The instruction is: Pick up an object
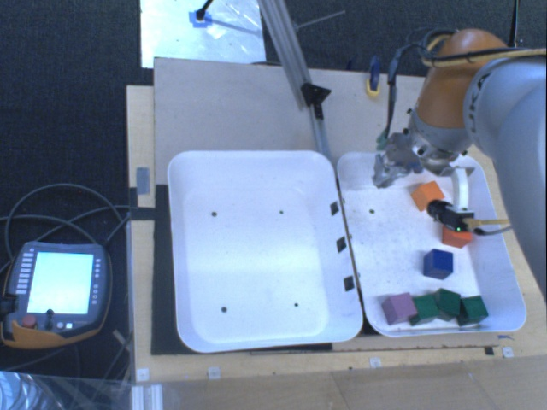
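My gripper (391, 172) hung low over the upper left corner of the right bin (376, 246), at the upper right of the frame. From this slant I could not tell whether it was wide or narrow, and I saw nothing held in it. So I judged the pick as not yet made: the reach into the bin was done, while the grasp and the lift were left. The nearest candidate, an orange block (426, 196), lay just right of and below the gripper, apart from it. Further down sat a second orange block (456, 237), then a blue cube (438, 263). Along the bin's lower edge a purple block (397, 307) touched a row of three green blocks (448, 302). The left bin (256, 254), at frame centre, showed bare white floor with a few small dark dots.
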`<state>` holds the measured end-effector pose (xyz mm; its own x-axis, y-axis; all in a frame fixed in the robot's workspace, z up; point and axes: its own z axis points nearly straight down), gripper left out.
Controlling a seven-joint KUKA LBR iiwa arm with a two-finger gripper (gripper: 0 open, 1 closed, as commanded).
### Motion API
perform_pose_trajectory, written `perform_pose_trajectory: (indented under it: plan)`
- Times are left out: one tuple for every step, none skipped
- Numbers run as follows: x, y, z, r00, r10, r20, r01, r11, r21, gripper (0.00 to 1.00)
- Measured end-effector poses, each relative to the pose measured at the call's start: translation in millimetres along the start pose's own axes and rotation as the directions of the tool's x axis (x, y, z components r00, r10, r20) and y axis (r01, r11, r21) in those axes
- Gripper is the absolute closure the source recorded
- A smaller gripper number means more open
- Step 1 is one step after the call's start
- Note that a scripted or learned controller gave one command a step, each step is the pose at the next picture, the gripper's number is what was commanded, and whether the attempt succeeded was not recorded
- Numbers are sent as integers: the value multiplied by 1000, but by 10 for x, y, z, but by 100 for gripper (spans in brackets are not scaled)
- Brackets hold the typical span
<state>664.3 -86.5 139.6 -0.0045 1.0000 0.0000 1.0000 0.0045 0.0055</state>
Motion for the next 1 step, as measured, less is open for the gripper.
perform_pose_trajectory:
  plan:
    - [-29,107,-495,1000,0,1,0,1000,-3,100]
